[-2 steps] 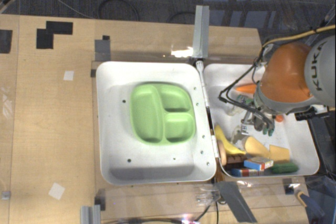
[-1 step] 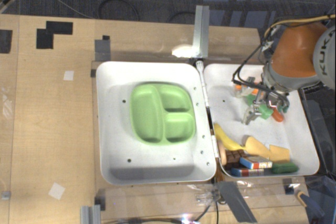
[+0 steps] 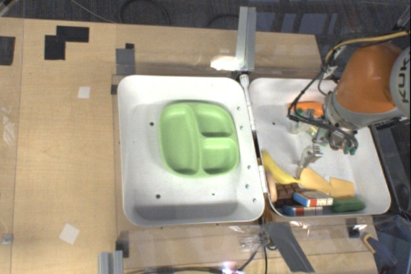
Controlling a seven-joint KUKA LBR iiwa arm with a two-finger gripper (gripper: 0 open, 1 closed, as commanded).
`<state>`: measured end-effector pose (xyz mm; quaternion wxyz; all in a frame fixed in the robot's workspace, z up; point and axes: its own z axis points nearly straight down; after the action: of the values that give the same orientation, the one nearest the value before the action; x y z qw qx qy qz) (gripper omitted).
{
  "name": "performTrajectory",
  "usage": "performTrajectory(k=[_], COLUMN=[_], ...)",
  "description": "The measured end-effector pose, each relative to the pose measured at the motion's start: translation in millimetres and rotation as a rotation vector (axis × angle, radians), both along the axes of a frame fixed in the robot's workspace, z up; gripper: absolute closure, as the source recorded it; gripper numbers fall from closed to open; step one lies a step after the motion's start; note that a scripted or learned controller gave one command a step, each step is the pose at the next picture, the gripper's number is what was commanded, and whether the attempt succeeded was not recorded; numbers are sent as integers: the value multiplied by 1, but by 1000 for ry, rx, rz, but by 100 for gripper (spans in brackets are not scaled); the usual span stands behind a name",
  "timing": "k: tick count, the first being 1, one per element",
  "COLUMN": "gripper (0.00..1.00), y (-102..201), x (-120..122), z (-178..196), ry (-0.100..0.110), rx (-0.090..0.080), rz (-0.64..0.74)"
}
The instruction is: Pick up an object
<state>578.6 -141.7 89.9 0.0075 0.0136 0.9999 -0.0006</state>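
The bench carries two white bins. The left bin holds a green divided tray, lying flat at its centre. To the right of that tray, the right bin receives the arm, and its gripper hangs just above the cluttered near end. Whether the gripper is clenched or released cannot be told. Directly beneath it lie a yellow banana, a tan wedge, a green marker and a blue-and-red box.
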Motion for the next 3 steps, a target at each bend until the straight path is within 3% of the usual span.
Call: performTrajectory(k=[1, 2, 3], gripper=[0, 0, 0], y=[54, -25, 11], x=[-80, -16, 51], z=[2, 0, -1], ry=[-5, -2, 1], rx=[0, -10, -4], rz=[11, 441, 493])
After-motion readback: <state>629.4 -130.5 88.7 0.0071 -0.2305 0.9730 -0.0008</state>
